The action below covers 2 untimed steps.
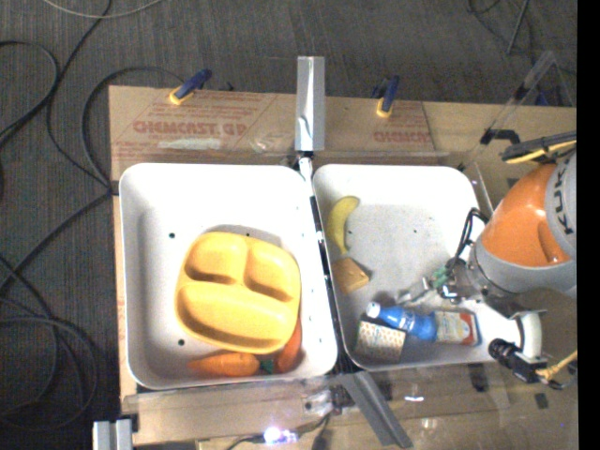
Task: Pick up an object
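The right bin holds a yellow banana at its left wall, a tan bread-like piece below it, and a blue and white bottle lying on its side along the front. A small speckled block lies just under the bottle's blue cap. My gripper hangs low over the right half of this bin, just above the bottle. Its grey and orange arm comes in from the right.
The left bin holds a large yellow divided tray, with an orange carrot and another orange piece beneath its front edge. A metal divider post stands behind the bins. Blue and yellow clamps grip the cardboard backing.
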Each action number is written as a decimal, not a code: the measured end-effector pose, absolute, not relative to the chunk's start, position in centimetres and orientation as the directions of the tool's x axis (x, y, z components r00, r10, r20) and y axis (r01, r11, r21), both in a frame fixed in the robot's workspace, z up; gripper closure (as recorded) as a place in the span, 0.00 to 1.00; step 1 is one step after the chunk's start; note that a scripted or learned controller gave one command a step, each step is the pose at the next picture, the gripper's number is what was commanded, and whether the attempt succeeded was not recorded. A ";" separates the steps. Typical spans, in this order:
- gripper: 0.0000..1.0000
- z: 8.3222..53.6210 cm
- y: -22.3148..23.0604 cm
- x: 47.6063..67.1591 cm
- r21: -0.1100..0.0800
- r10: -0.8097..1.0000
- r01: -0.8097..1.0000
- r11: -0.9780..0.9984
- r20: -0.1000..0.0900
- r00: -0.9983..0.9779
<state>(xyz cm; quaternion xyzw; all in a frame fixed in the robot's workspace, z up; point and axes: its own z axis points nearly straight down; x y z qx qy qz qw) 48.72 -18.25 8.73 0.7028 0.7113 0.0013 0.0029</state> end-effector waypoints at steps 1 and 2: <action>1.00 9.5 -18.1 48.9 0.005 1.000 1.000 0.013 0.000 -0.013; 1.00 9.6 -17.3 49.7 -0.007 0.963 0.963 0.270 0.001 -0.270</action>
